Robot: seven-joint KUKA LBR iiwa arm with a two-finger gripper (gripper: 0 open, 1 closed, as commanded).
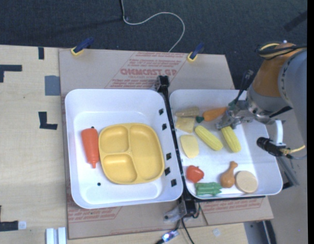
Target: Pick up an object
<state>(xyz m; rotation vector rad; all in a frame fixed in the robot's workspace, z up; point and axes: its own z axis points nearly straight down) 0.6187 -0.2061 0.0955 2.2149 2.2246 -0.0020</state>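
1. From my seat, the gripper point(232, 117) is low over the upper part of the right white plastic bin point(263, 151). I cannot tell how its fingers are set; they are a dark blur.
2. Nothing shows clamped in it. The tip is just above the short yellow corn cob point(230, 139) and just right of the small orange carrot with a green top point(212, 114).
3. Behind it, the grey arm with its orange band point(271, 78) reaches in from the right.
4. The longer yellow corn cob point(208, 138) lies slanted just left of the short one.
5. Further left in that bin are a pale yellow wedge-shaped piece point(185, 123), a tan flat piece point(186, 112) above it, and a pale yellow oval piece point(189, 146) below.
6. Along the near edge lie a red pepper-like piece point(194, 174), a green pod-like piece point(208, 188), a brown toy drumstick point(229, 174) and a round tan disc point(246, 181).
7. The left white bin point(75, 105) holds a yellow divided plastic plate point(130, 152) with a long orange-red piece point(89, 146) lying beside its left edge.
8. Both bins sit on a brown cardboard sheet point(141, 70) on the counter point(24, 136).
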